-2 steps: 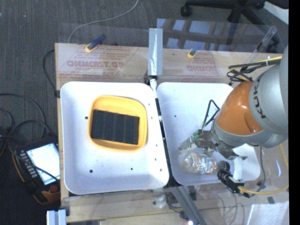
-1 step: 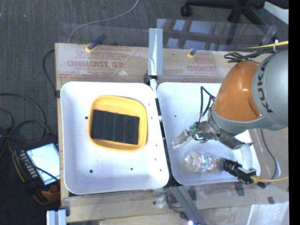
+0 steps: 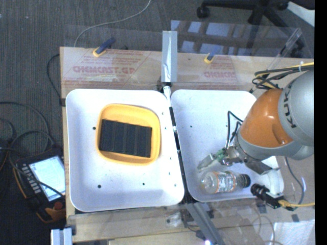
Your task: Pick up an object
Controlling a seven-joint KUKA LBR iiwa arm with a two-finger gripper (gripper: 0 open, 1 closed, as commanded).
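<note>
A clear plastic bottle [image 3: 220,181] with a dark cap lies on its side near the front edge of the right bin [image 3: 204,111]. My gripper [image 3: 212,160] hangs low in that bin, just above and behind the bottle, reaching in from the right under the orange wrist band. Nothing shows in its grasp. In the left bin [image 3: 82,177] sits a yellow dish [image 3: 127,115] with a black rectangular block [image 3: 125,138] lying flat inside it.
The two white bins touch at a central divider [image 3: 173,137]. A grey upright post [image 3: 169,55] stands behind them on the wooden bench. The arm's bulk covers the right bin's right side. A tablet [image 3: 46,172] lies on the floor at left.
</note>
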